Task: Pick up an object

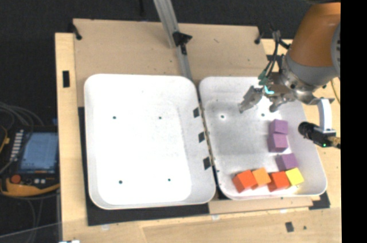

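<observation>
Several small blocks lie in the right bin point(225, 87). A purple block point(278, 134) sits mid-right and another purple block point(285, 160) lies below it. Along the front wall are a yellow block point(295, 176), a red block point(280, 180), an orange block point(261, 175) and a red-orange block point(245, 181). My gripper point(262, 101) hangs over the bin's back part, up and to the left of the upper purple block. It is open, with bare bin floor showing between its spread fingers.
The left bin point(137, 138) lies beside the right one, with clips along the shared wall point(202, 133). A slanted metal pole point(166, 12) rises behind the bins. A blue-screened device point(35, 153) sits off the bench at the left.
</observation>
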